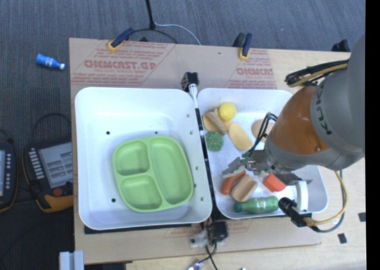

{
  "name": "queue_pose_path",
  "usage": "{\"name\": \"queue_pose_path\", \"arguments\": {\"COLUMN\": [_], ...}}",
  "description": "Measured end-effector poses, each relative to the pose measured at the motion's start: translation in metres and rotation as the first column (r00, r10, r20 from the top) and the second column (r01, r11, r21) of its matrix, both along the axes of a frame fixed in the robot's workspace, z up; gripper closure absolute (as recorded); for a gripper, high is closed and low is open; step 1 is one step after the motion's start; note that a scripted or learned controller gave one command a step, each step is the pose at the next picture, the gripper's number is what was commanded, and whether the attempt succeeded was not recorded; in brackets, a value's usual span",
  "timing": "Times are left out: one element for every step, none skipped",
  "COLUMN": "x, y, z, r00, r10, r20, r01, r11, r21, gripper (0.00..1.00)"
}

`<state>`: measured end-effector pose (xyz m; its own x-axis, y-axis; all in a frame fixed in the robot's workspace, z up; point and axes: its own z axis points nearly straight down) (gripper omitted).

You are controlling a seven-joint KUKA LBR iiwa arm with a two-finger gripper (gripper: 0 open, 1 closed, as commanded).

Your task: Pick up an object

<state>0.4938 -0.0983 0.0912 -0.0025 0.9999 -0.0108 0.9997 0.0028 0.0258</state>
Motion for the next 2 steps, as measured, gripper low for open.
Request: {"name": "queue_pose_path", "arguments": {"x": [-0.0044, -0.0042], "y": [-0.001, -0.006], "z": [-0.0001, -0.0001], "r00": [0.988, 0.878], "r10": [0.157, 0.479], "r20": [-0.006, -0.013], "r01": [-0.157, -0.479], "r11": [0.988, 0.878], "r21": [-0.005, -0.005], "gripper": [0.0, 0.0]}}
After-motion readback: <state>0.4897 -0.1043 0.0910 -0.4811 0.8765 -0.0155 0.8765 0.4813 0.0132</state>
